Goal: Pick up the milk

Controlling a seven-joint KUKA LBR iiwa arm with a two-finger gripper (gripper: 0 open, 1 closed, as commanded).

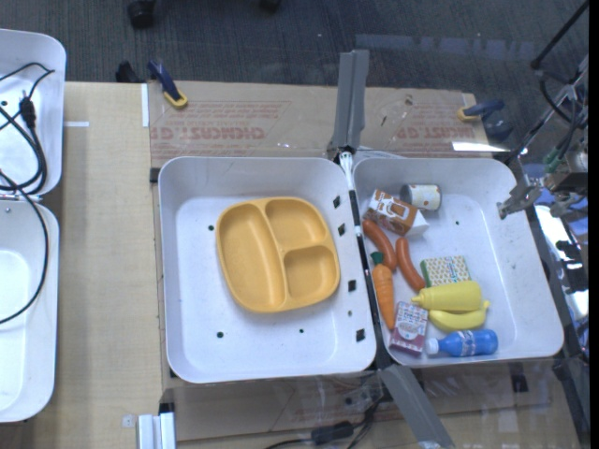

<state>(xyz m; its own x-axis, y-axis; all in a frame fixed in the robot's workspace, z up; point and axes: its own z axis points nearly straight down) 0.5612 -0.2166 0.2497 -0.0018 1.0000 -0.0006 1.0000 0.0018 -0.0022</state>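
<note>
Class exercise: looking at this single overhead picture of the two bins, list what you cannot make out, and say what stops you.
- Hand: small metal parts at the right bin's far right edge in the camera view; too small and cluttered to tell open from shut.
- Milk carton: print too small to read.
- Carrot: its far end is tucked against the sausages.
- Banana: partly covered by the mustard bottle.

Silvery metal gripper [516, 201] at the right edge, slim pale fingers, dark cables behind
</note>
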